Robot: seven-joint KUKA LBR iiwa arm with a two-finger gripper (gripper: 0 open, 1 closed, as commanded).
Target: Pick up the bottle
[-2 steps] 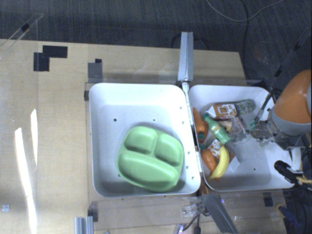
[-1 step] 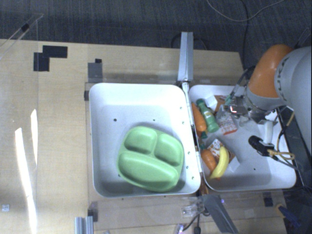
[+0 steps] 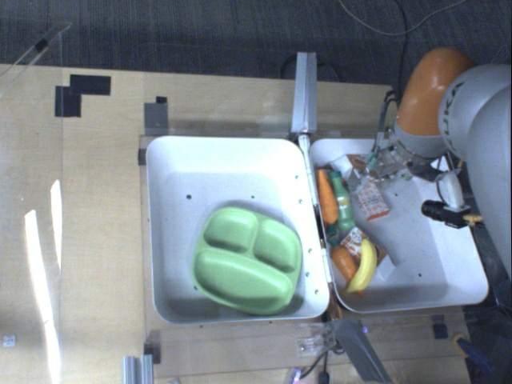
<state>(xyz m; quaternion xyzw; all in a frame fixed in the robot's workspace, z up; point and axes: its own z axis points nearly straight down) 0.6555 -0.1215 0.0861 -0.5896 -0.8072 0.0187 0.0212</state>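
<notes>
From my screen, the left bin carries a green sectioned tray, lying nearer its front edge. In the right bin, a carrot lies along the left wall, and the green bottle rests just beside it, cap toward the back left corner. A banana sits near the front left corner. The gripper hangs at the right bin's back edge over a printed packet; I cannot tell how it is set.
</notes>
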